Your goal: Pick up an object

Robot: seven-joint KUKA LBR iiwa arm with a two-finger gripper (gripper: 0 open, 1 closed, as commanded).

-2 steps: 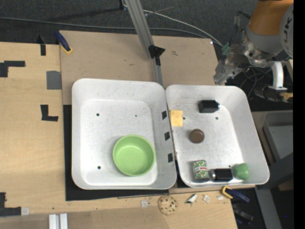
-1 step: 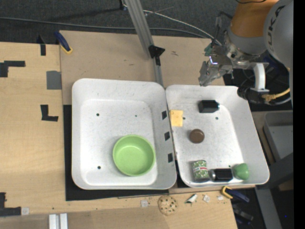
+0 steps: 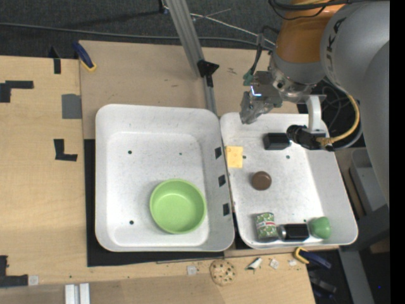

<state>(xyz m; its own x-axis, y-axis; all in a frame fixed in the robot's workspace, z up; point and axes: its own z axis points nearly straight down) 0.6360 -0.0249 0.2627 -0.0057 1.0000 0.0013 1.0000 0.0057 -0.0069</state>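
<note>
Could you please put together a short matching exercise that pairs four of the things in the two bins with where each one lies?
Things:
1. green bowl
2. yellow block
3. brown round piece
4. black block

Places:
A. right bin, near its middle
B. left bin, toward its near edge
C. right bin, at its left wall beside the divide between the bins
D. right bin, at the far end, just below the gripper

Pairs: 1-B, 2-C, 3-A, 4-D
</note>
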